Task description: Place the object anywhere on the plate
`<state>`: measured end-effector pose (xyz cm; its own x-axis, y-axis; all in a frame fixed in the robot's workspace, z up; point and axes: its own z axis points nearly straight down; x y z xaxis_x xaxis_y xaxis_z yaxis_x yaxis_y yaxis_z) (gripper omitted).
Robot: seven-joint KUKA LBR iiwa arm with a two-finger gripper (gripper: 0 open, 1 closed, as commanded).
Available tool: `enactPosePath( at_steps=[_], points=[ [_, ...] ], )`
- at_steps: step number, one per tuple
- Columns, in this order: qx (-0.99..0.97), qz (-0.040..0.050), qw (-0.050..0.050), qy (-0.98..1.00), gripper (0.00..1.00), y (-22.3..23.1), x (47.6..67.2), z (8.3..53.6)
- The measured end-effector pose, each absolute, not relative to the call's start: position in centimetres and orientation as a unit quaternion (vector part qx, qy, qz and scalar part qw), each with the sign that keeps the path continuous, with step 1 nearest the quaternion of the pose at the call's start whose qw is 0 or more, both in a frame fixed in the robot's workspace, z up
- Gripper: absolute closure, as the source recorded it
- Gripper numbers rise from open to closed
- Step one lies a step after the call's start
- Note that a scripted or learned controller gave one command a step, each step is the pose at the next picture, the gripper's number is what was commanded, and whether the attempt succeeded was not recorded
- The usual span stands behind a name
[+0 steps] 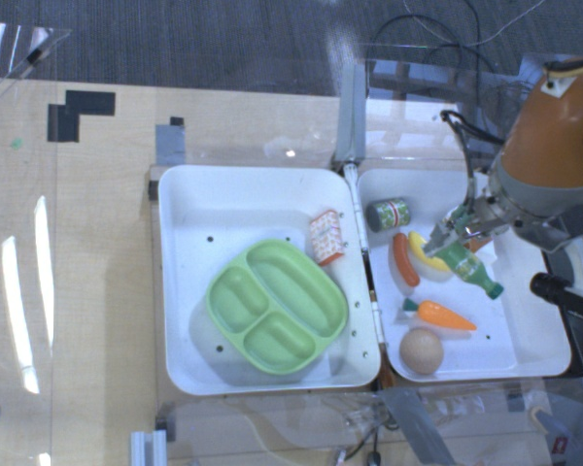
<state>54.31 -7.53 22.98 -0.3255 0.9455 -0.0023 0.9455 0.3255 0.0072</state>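
Over the right bin (534, 352), arm's fingers (454, 233) pinch the green bottle (469, 269).

broad orange band (552, 134) over a rounded shell, glossy, pale highlight near the top. grey collar (544, 194) below it, smooth and curved. small metallic hand (463, 223) at the tip, silvery links with dark joints. thin black cable (463, 149) looped beside the wrist. black fitting (564, 294) lower down, matte, rounded at the end.
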Motion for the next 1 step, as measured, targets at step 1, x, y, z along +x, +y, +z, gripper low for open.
enactPosePath(
  at_steps=[1],
  points=[
    [0.456,0.0021,0.004,0.89,1.0,-0.79,54.46,24.63]
  ],
)
